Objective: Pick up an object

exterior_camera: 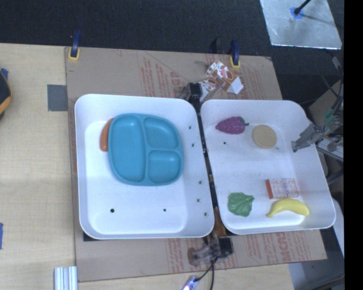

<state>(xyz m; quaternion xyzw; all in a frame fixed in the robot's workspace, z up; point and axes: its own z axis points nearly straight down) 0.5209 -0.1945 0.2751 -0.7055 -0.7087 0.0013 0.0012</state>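
- the gripper [304, 140] pokes in at the right rim of the right bin [314, 180], over bare white floor; whether it is released or clenched i cannot tell, and nothing shows in its grasp.
- in the right bin, a purple bunch of grapes [231, 125] lies near the back left, with a round tan cookie [265, 136] just beside it on the right.
- nearer the front of that bin, a green leaf [240, 203] sits at the left, a yellow banana [288, 208] at the right, and a small red and white packet [282, 188] just behind the banana.
- the left bin [91, 180] holds a blue divided plate [146, 148], and an orange piece [104, 135] peeks out from under the plate's left edge.
- both bins rest on a cardboard sheet [139, 71] on the wooden bench [24, 180].
- a crumpled wrapper [221, 77] lies on the cardboard behind the bins.
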